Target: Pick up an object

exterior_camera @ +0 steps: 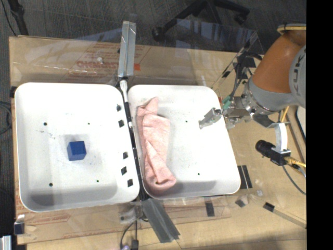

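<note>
A pink cloth (155,144) lies crumpled along the left side of the right bin (208,176), stretched from back to front. A small blue cube (77,150) sits in the left bin (31,191), toward its front left. My gripper (210,117) hangs over the right bin's right side, well to the right of the cloth and apart from it. Nothing shows between its fingers, which look open.
The arm's orange band (278,61) and grey wrist sit over the bench to the right of the bins. A grey divider bar (126,46) runs back from the gap between the bins. Cables and a black fitting (270,151) lie at the right.
</note>
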`<state>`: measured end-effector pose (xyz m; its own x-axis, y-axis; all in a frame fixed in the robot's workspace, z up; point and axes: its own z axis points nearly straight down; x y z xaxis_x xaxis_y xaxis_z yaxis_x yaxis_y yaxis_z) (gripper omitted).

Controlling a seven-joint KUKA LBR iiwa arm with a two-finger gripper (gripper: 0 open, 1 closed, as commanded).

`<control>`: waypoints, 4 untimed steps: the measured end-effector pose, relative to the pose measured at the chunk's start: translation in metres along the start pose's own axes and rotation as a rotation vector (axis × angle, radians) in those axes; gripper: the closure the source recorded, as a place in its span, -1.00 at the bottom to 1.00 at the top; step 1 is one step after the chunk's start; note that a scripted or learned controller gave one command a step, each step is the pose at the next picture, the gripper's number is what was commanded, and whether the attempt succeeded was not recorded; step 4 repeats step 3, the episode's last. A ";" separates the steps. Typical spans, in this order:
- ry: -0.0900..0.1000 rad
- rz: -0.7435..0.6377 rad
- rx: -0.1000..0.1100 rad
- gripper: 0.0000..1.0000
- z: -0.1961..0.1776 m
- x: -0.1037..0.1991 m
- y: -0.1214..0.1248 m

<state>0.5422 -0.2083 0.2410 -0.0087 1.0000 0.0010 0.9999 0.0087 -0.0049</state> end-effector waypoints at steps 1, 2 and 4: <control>0.001 0.150 0.003 -1.00 0.123 0.091 0.047; 0.001 0.146 0.007 1.00 0.114 0.091 0.047; -0.002 -0.260 -0.004 1.00 0.002 0.137 0.072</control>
